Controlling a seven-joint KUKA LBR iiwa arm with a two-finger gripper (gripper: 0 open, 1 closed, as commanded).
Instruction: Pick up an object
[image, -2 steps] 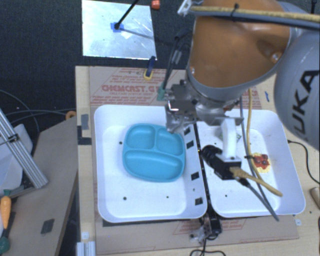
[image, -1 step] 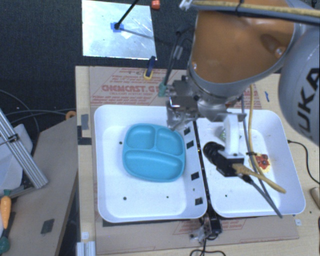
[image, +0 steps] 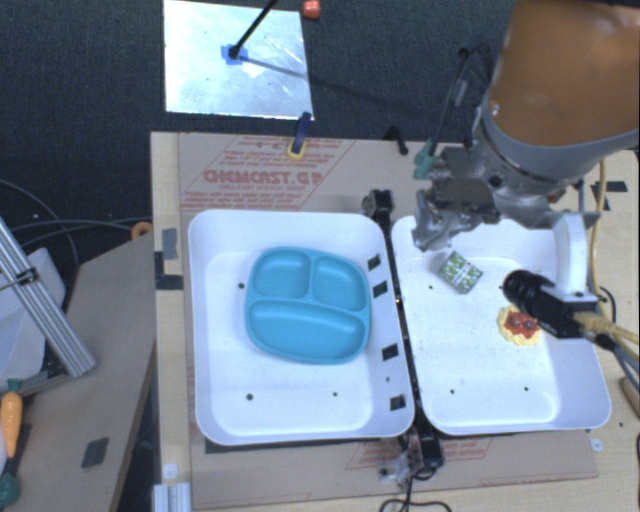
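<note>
1. A dark carpet lies all around a brown bench (image: 270, 175), and a shiny metal sheet (image: 240, 60) lies on the carpet far behind the blue plate.
2. The blue plate (image: 308, 305) has three parts and lies flat in the middle of the left bin (image: 215, 400).
3. The right bin (image: 500, 400) sits just to the right of the blue plate's bin, and their sides touch.
4. A small green and white block (image: 460, 271) lies on the white floor to the right of the blue plate, in the back half of the right bin.
5. A yellow and red thing (image: 518, 328) lies farther right of the blue plate than the block. Part of it is hidden.
6. The gripper (image: 432, 232) hangs to the right of the blue plate, a bit nearer to the plate than the block and a bit farther back.
7. I cannot tell if the gripper is open or closed.
8. The big grey arm with its orange band (image: 570, 60) comes in from far right of the blue plate.
</note>
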